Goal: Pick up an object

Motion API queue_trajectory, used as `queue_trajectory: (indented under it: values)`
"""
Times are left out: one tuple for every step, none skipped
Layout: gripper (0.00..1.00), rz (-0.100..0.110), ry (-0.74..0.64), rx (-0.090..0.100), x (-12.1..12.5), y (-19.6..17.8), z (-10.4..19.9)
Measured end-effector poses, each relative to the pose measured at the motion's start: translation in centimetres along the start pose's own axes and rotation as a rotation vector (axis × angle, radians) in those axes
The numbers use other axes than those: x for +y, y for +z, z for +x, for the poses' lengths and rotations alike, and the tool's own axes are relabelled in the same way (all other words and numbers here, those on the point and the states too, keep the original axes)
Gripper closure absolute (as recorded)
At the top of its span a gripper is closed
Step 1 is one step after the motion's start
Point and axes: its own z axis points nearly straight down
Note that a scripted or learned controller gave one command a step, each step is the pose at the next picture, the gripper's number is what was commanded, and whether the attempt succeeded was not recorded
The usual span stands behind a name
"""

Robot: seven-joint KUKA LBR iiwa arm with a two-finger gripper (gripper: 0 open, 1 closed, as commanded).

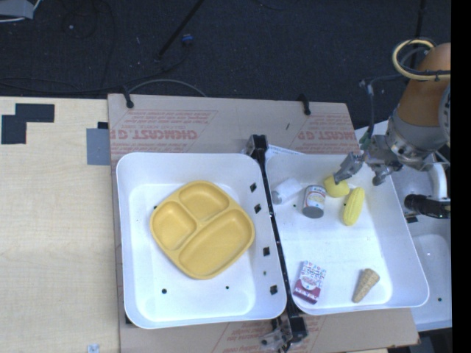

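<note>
The right bin (397, 256) holds a small grey can (314, 201), a yellow round fruit (336, 189), a yellow corn cob (353, 205), a red and white carton (310, 282) and a tan ice-cream cone (365, 284). My gripper (365, 173) hovers over the bin's far right part, just above the fruit and the cob. Its two fingers are spread open, with nothing between them. The left fingertip (346, 172) is close to the fruit.
A yellow divided plate (202, 228) lies in the left bin (140, 271). A black divider (268, 226) separates the bins. A small pale object (277, 195) sits by the divider in the right bin. Cardboard (184, 127) lies under both bins.
</note>
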Motion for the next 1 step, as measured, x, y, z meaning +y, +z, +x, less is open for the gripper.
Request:
queue_trajectory:
  values:
    - [0.00, -0.015, -0.002, -0.003, 0.31, -0.96, 0.02]
